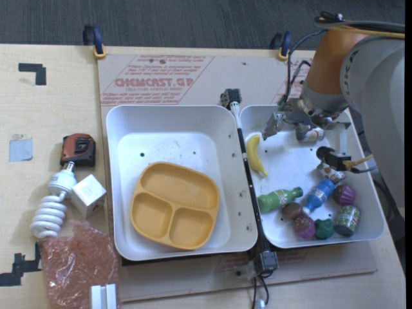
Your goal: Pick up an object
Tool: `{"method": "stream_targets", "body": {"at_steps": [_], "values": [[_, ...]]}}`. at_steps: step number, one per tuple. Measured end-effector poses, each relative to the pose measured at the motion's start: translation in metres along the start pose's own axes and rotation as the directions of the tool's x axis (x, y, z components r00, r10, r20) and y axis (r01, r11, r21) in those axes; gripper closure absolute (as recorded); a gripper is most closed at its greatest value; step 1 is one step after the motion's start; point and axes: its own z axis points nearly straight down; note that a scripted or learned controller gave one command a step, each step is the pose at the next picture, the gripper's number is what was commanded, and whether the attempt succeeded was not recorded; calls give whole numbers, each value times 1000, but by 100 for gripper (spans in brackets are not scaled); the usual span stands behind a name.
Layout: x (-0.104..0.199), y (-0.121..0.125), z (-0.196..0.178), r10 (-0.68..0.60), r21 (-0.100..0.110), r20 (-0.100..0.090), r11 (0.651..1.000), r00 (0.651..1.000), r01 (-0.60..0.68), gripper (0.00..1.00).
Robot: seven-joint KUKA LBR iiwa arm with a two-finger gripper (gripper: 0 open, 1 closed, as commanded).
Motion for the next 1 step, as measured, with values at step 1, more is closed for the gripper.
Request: {"method": "stream_targets", "body": {"at_steps": [1], "values": [[5, -45, 21, 8, 3, -5, 1000, 1000, -8, 0]]}}
